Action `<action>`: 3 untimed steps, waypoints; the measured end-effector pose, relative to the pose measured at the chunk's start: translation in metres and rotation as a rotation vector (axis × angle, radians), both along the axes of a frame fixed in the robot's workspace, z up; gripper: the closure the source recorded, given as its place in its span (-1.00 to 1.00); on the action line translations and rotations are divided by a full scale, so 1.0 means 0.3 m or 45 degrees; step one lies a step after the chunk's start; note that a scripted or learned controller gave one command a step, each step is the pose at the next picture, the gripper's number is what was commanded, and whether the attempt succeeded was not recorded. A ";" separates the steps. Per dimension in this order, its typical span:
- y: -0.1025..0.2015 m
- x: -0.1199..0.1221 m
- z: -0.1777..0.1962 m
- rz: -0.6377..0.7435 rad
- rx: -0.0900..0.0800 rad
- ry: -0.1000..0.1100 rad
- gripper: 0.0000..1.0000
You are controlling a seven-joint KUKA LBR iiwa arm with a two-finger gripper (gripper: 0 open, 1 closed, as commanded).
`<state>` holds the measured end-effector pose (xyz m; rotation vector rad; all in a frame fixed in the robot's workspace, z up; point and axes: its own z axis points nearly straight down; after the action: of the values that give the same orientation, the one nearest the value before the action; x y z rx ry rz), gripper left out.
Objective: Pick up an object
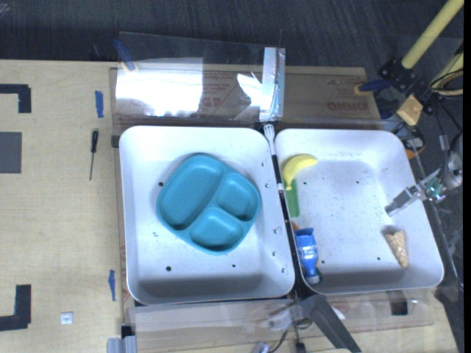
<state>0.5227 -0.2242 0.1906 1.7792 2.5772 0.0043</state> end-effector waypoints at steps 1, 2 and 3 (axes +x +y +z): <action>0.038 -0.114 -0.310 -0.343 0.024 0.012 -1.00; 0.042 -0.121 -0.334 -0.320 0.029 0.007 -1.00; 0.028 -0.120 -0.304 -0.324 0.012 -0.004 1.00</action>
<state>0.4866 -0.2160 0.0993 2.0933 2.3328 0.0170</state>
